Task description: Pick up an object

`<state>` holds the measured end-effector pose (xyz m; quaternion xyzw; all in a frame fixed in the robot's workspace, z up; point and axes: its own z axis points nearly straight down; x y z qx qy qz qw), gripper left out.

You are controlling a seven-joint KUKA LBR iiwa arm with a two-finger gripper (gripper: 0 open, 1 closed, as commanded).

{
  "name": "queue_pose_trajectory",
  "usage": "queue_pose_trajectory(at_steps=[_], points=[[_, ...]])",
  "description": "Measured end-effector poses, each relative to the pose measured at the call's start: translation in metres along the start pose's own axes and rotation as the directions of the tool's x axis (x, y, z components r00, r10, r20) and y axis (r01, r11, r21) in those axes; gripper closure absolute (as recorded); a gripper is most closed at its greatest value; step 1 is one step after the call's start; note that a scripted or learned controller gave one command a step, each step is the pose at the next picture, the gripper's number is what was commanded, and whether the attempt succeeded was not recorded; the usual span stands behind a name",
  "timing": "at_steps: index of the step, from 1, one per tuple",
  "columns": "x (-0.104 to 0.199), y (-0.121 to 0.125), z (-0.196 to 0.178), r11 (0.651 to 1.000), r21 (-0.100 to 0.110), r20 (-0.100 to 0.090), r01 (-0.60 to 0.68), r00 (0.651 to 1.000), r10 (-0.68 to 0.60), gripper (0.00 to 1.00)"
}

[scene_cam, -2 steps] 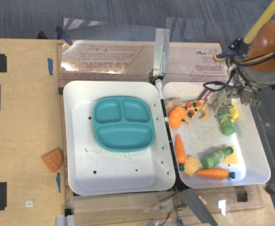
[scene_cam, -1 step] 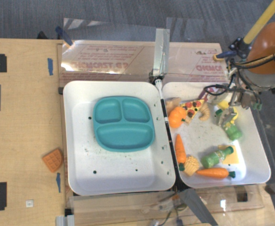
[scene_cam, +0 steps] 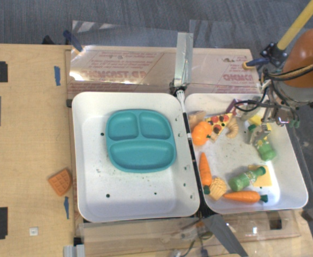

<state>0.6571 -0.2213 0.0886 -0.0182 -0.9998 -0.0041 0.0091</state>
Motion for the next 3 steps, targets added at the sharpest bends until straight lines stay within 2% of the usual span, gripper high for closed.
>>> queue_pose_trajectory(at_steps=[1, 2, 3], points=[[-0.0055, 0.0002, -0.0101, 1.0, 0.008, 0.029, -0.001, 1.0, 0.001, 1.0], [-0.0097, -0.0006, -0.0111, 0.975, 0.002, 0.025, -0.224, 0.974, 0.224, 1.0], [-0.0017, -0.0012, -0.0059, 0.974, 0.004, -0.016, -0.226, 0.974, 0.226, 0.0]])
